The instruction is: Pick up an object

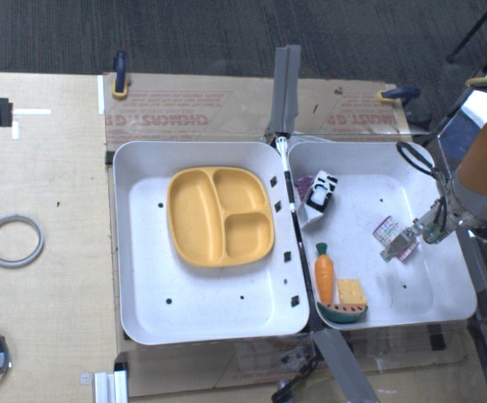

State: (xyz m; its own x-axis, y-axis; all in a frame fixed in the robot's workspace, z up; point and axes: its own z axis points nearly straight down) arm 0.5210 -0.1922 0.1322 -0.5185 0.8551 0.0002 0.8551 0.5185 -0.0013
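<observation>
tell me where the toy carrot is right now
The toy carrot lies in the right bin, close to its left wall near the front, just beside the yellow block and above the watermelon slice.

Dark grey carpet (pixel 185 15) beyond bench, pale wood benchtop (pixel 42 309), printed cardboard sheet (pixel 201 112) under bins, blue-handled clamps (pixel 121 74) at rear edge, tape roll (pixel 13 240) at left

Red printed lettering runs upside down along the cardboard sheet (pixel 227 112) behind the two bins, too blurred to spell out with certainty. A small tag (pixel 386 229) in the right bin (pixel 445 296) carries pinkish print, too small to read.
</observation>
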